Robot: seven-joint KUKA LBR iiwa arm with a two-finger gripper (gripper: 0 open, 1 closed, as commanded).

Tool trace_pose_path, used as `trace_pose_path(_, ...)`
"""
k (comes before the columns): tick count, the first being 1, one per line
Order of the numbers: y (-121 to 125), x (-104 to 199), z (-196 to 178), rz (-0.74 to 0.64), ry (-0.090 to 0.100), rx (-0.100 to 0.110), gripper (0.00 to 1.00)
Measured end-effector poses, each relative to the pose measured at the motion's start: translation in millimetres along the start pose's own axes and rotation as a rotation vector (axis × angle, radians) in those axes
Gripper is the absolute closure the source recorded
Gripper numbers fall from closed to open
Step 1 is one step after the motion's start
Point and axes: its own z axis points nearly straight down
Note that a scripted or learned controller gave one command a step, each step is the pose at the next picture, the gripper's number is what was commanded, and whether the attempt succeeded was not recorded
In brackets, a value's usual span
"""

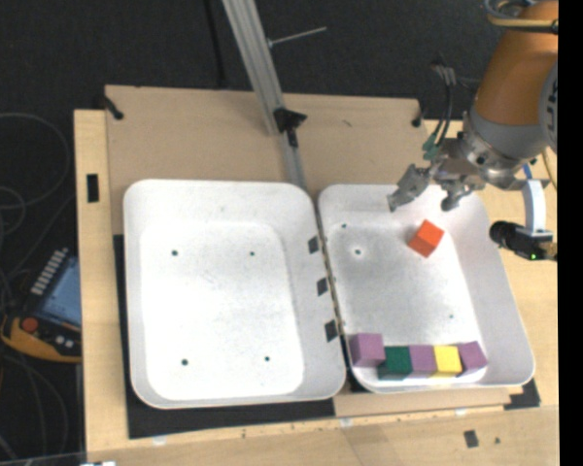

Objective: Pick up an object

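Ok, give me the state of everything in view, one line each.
gripper: open, holding nothing, above the far end of the right bin.
orange block: loose on the right bin floor, tilted, just below the gripper.
row of blocks: purple, green, purple, yellow, purple, side by side along the near wall.
right bin: flat on the bench.
left bin: flat, beside the right bin.

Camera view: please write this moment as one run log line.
gripper: open, above right bin | orange cube: below jaws, not held | row of blocks: near edge
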Motion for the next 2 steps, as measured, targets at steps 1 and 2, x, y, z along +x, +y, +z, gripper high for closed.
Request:
trace_pose_path(1, -14.0, -58.4, 89.0, 0.007, -0.001, 0.008, 0.0)
trace_pose_path(2, 35.2, -60.3, 136.4, 0.003, -0.002, -0.002, 0.0)
